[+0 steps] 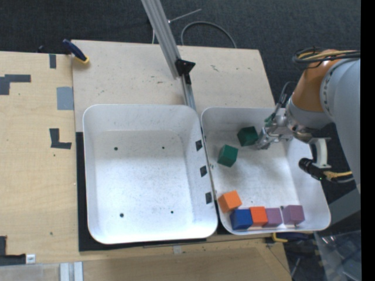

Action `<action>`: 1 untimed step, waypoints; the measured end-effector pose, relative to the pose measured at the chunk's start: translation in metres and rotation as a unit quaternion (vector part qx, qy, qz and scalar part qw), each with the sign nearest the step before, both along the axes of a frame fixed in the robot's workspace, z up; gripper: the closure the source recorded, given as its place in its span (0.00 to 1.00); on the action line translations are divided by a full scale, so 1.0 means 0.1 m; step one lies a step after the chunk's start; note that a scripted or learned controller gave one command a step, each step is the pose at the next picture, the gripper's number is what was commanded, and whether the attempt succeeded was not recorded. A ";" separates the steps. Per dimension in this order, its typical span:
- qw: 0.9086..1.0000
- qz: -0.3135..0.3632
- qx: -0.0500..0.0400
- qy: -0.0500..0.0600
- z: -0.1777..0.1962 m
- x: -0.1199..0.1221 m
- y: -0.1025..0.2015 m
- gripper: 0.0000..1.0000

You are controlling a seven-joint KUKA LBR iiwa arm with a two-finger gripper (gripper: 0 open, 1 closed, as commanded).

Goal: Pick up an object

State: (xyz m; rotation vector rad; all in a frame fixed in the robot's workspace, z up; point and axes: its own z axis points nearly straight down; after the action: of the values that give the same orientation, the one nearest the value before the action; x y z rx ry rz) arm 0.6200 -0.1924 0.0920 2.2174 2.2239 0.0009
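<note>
In the right bin [310, 201] lie two dark green cubes: one [248, 136] near the back, another [228, 155] a little nearer and to its left. Along the front wall sit an orange cube [229, 201], a blue cube [241, 218], a second orange cube [258, 216] and two purple cubes [273, 216] [293, 214]. My gripper [266, 140] hangs low in the bin just right of the back green cube, close to it or touching it. Nothing shows between its fingers.
The left bin [94, 157] stands beside the right one, sharing a middle wall with black clips. A slanted metal rail [164, 34] runs down from the top to the bins' back edge. The grey arm with its orange band [319, 86] fills the right side.
</note>
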 end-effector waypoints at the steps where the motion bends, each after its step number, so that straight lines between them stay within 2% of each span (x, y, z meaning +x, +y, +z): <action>1: 1.000 0.000 -0.001 0.001 0.10 -0.01 0.00 1.00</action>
State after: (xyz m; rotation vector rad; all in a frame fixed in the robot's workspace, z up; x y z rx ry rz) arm 0.6186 -0.1926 0.1018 2.2171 2.2245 -0.0045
